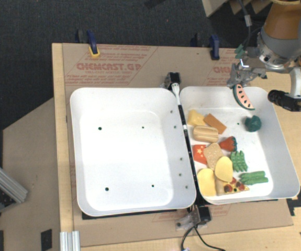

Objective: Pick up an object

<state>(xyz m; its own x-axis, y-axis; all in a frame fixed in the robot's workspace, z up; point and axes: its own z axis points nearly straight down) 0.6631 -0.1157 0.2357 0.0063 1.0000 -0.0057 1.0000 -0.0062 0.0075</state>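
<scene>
My gripper (241, 80) hangs over the far edge of the right bin (283, 161), reaching in from the upper right. A toy watermelon slice (243, 97), red with a green rind, dangles from its fingertips, and the gripper is shut on it. Just below and right of the slice, a dark green round toy (253, 123) lies on the bin floor. More toy food fills the bin's left and near part: a yellow wedge (194, 118), an orange block (214, 123), a hot dog bun (205, 134), a red pepper (229, 143) and a bread slice (212, 153).
Nearer the front lie yellow pieces (224, 168), green beans (238, 161), a pea pod (254, 178) and a pizza slice (235, 186). The left bin (82, 140) adjoins along a black hinge strip (181, 124). Blue clamps (92, 43) hold the cardboard at the back.
</scene>
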